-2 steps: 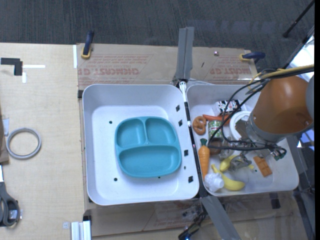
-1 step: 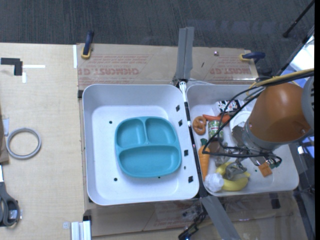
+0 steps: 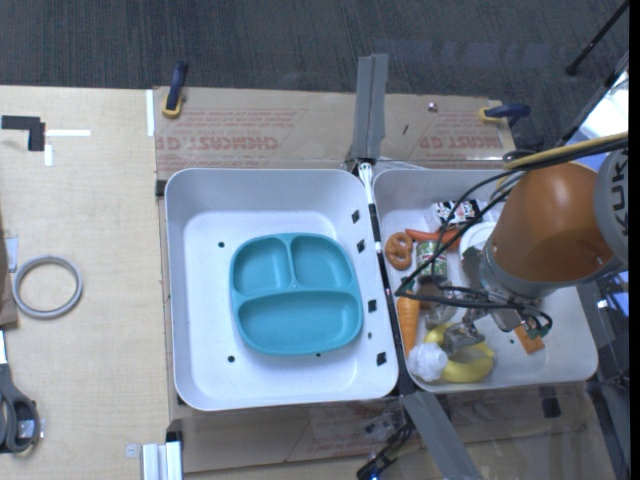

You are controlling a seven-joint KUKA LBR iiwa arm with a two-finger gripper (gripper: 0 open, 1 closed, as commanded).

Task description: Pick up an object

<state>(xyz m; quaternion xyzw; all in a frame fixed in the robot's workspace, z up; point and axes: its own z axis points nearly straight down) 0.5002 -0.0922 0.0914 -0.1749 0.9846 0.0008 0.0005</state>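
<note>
Banana (image 3: 470,370) lies at the front of the right bin (image 3: 570,363), touching a white ball (image 3: 428,364). It looks light, smooth; take its middle. The hand (image 3: 462,338) hovers above; its opening I cannot tell.

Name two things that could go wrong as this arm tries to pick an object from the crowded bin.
1. The banana, white ball and carrot lie packed together, so the gripper might nudge or catch a neighbour.
2. Loose black cables hang over the items and could snag.
</note>
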